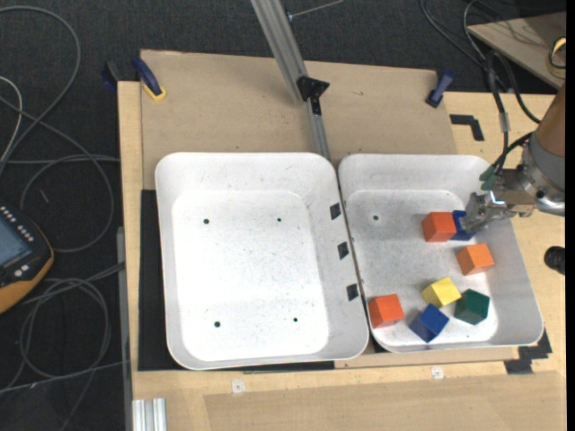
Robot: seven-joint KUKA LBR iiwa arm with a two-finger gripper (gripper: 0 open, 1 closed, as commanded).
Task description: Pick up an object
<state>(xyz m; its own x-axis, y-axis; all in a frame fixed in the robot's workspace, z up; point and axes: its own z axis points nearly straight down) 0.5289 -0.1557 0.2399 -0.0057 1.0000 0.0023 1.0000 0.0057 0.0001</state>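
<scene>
My gripper (475, 214) hangs low over the upper right part of the right bin (395, 171), at the end of the arm that comes in from the right. Just left of it lies a red-orange block (438, 226). A small blue block (461, 226) sits between that block and the gripper, partly covered by the gripper. Below lie an orange block (474, 259), a yellow block (442, 292), a dark green block (472, 306), a second blue block (429, 322) and an orange-red block (386, 309).
The left bin (180, 187) stands beside the right one, with black clips along the shared wall. A grey metal pole (286, 43) slants up from the back between the bins. Cables lie on the floor at left.
</scene>
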